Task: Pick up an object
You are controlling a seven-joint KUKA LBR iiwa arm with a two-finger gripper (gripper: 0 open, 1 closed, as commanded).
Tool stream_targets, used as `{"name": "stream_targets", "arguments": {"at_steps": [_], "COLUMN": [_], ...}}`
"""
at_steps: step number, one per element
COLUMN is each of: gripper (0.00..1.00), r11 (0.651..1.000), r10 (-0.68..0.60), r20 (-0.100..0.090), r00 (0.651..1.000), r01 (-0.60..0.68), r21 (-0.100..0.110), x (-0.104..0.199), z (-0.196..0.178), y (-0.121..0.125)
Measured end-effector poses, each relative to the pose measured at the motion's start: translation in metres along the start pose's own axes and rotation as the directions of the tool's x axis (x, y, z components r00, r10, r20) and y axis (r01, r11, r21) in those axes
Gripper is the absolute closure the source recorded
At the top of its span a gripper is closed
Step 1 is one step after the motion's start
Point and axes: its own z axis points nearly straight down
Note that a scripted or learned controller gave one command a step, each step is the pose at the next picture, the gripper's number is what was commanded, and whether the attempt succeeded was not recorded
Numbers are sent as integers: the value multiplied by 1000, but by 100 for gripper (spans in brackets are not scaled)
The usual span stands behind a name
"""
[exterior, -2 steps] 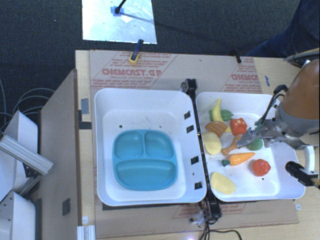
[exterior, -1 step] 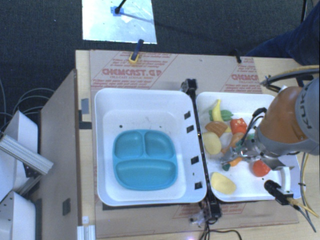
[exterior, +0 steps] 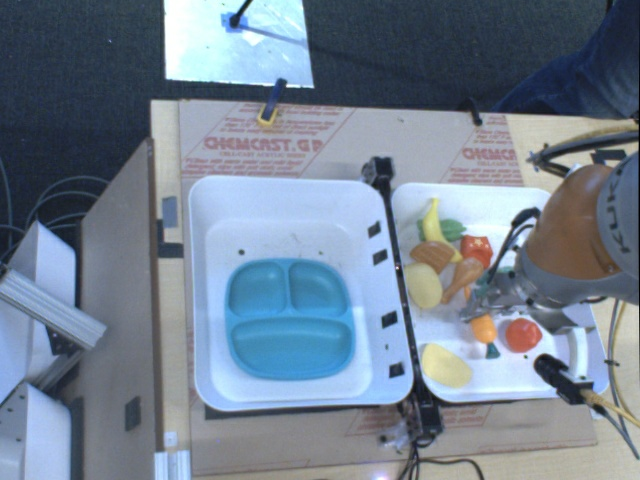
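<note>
The arm [exterior: 585, 233] reaches in from the right and hangs low over the right bin [exterior: 570, 368], its orange band just above the wrist. The gripper [exterior: 487, 303] sits down among the toy food, near the middle of that bin; I cannot tell how it stands, open or closed, because the metal parts blur together there. Just under it lies a small orange piece [exterior: 483, 329], and beside that a red tomato [exterior: 522, 335]. Further up the bin lie a banana [exterior: 431, 219], a red pepper [exterior: 476, 249], a brown piece [exterior: 432, 255] and a pale yellow piece [exterior: 423, 286]. Another yellow piece [exterior: 446, 366] lies near the bin's front edge. The left bin [exterior: 215, 218] holds a blue divided tray [exterior: 290, 318].
</note>
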Motion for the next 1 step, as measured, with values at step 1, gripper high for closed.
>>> {"name": "stream_targets", "arguments": {"at_steps": [1], "gripper": [100], "r11": [1000], "r10": [-11], "r20": [1], "r00": [1000], "r01": [11], "r21": [-16], "x": [55], "z": [-133], "y": [86]}}
